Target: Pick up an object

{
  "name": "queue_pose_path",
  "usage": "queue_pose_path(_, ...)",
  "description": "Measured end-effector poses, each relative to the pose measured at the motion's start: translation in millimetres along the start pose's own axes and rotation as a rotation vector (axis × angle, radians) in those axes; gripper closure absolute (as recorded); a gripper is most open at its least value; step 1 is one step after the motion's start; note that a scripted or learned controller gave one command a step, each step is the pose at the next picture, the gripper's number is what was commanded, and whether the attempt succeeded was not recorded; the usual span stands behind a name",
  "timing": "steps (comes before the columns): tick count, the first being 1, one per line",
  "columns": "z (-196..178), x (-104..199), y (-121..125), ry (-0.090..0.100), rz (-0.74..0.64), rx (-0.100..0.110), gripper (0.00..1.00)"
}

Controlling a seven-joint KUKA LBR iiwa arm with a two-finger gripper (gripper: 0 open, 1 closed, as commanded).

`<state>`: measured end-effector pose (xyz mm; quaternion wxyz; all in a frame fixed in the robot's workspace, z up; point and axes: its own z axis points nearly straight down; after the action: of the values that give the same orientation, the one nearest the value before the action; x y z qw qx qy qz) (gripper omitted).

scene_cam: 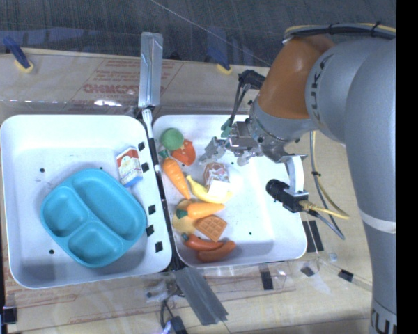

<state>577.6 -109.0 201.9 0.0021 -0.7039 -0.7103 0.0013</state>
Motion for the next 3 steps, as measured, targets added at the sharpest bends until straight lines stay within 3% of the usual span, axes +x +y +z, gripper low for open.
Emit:
queue_pose_path(1, 98, 7, 56, -0.003, -0.255, -0.006, 0.0)
queue_pose_path(2, 110, 8, 79, -0.002, -0.133, 0.0, 0.0)
queue_pose_path(3, 99, 9, 80, -0.001, -0.138, -0.001, 1.0)
